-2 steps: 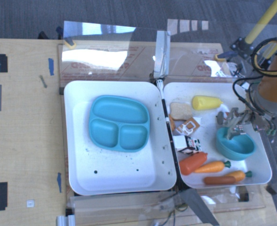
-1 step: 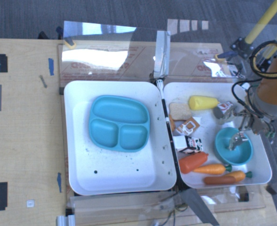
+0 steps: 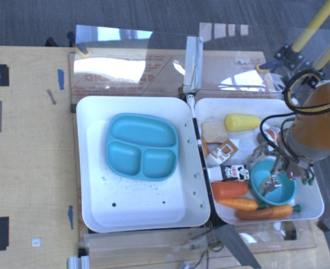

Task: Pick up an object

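Two shallow white plastic bins stand side by side: the left bin [image 3: 92,167] and the right bin [image 3: 316,203]. The left bin holds one blue three-compartment plastic tray [image 3: 142,146]. The right bin holds one yellow oblong toy [image 3: 242,122], one teal round bowl [image 3: 273,185], one red toy pepper [image 3: 229,190], two orange toy carrots [image 3: 239,204] [image 3: 274,211], and one black-and-white small carton [image 3: 234,173].

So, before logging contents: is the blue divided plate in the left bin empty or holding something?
Empty. The blue divided plate lies flat in the left bin, and all three compartments show bare blue.
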You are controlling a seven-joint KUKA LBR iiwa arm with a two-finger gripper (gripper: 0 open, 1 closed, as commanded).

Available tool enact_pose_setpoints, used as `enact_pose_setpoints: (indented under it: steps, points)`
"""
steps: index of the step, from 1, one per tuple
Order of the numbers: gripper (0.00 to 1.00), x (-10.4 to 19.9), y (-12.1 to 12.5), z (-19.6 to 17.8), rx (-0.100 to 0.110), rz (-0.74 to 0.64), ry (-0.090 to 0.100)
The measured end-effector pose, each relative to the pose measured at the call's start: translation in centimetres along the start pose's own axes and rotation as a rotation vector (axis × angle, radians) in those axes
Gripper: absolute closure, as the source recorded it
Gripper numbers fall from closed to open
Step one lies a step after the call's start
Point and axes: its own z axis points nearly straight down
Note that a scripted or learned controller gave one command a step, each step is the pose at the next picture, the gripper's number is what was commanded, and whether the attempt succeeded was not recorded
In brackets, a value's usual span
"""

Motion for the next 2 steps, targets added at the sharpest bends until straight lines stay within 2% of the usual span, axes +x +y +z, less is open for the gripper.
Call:
enact_pose_setpoints:
  steps: [1, 2]
  points:
    - [0.0, -6.7, 4.7, 0.5, 0.005, 0.237, 0.022]
    - [0.0, 1.6, 4.4, -0.5, 0.013, 0.361, -0.024]
